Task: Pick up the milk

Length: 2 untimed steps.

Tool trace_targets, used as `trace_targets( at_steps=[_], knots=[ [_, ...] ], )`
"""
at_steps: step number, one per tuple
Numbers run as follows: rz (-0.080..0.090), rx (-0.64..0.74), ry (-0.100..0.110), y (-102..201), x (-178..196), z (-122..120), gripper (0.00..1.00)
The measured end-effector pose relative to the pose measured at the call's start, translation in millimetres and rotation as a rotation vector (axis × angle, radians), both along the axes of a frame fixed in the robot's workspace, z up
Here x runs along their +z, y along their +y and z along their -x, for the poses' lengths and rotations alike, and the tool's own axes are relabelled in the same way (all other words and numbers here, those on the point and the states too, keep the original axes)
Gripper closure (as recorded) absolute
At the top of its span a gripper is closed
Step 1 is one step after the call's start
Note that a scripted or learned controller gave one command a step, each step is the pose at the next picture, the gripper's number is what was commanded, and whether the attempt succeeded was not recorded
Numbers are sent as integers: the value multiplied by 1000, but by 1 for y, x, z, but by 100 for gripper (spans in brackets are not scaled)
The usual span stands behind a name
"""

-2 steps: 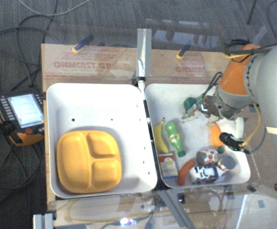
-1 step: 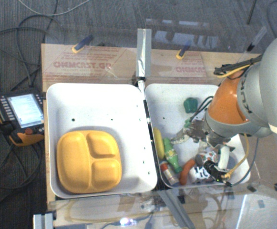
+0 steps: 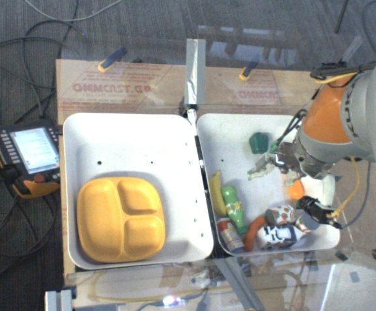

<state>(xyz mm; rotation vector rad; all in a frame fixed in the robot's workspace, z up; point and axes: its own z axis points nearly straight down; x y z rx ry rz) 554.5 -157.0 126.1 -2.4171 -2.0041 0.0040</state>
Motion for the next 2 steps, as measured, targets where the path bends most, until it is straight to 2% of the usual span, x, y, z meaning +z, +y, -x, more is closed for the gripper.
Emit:
trace_targets(
  at_steps=[1, 2],
  knots=[
    [-1, 74, 2, 24, 4, 32, 0],
    [10, 189, -17, 45, -35, 53, 0]
  ],
)
